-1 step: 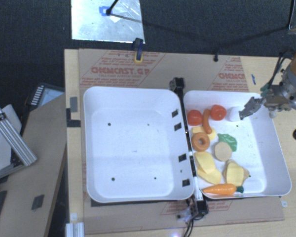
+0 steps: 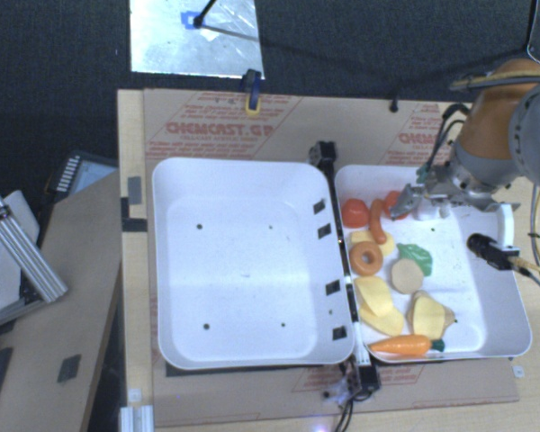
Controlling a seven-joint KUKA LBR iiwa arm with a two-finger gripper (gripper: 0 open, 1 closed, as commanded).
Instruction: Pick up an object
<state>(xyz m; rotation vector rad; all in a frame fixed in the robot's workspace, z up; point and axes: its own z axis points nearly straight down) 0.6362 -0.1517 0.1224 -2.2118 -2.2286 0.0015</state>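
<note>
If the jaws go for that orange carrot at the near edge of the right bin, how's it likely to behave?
The carrot looks like smooth moulded plastic, so probably stiff, light and a bit slippery. Its round, tapered shape suggests it may roll or squirt out if pinched off-centre. It lies against the right bin near wall beside the yellow pieces, so a push would likely jam it rather than free it.

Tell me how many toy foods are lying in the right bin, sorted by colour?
Counted in the right bin, as far as the view lets me tell them apart:
Orange or red: 5 (tomato, sausage, piece by the gripper, ring, carrot)
Yellow or tan: 4 (small yellow piece, yellow slice, round tan piece, pear-like piece)
Green: 1 (leafy piece)
Total: 10
</note>
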